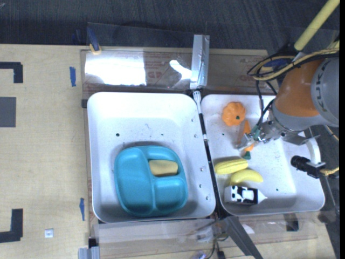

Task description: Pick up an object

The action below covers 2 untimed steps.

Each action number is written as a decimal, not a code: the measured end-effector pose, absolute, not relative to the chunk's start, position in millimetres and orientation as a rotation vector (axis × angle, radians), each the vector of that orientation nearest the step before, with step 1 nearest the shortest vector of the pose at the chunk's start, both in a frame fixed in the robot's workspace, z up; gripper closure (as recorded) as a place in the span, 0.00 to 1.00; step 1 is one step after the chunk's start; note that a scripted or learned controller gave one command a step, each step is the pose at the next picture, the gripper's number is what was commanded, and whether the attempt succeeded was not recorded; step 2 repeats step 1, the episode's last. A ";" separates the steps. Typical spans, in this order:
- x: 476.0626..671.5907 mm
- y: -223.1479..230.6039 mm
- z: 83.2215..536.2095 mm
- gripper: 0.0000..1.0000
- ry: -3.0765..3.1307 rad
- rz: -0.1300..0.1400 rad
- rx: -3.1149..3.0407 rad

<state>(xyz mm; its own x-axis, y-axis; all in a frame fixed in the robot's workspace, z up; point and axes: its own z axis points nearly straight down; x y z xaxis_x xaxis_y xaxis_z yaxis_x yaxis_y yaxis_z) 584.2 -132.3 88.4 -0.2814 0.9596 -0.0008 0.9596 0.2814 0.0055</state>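
The shallow white plastic right bin (307, 198) lies under the jaws, with its bare floor spreading toward the camera's right of them. The matching shallow white left bin (140, 112) sits beside it, to the camera's left of the jaws, and the two rims touch. Both rest on a light wooden table (43, 161), which runs well out to the left. On it, far from the jaws, are black tape corner marks (16, 72) and short blue tape strips (72, 75). Beyond the jaws and to their left, a shiny clear plastic sheet (124, 69) and a silvery metal strip (199, 61) stand behind the left bin. Dark carpeted floor (161, 4) lies farther back.
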 end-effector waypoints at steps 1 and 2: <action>612.4 -56.7 189.3 1.00 2.460 0.012 1.942; 612.4 -56.7 189.3 1.00 2.460 0.012 1.942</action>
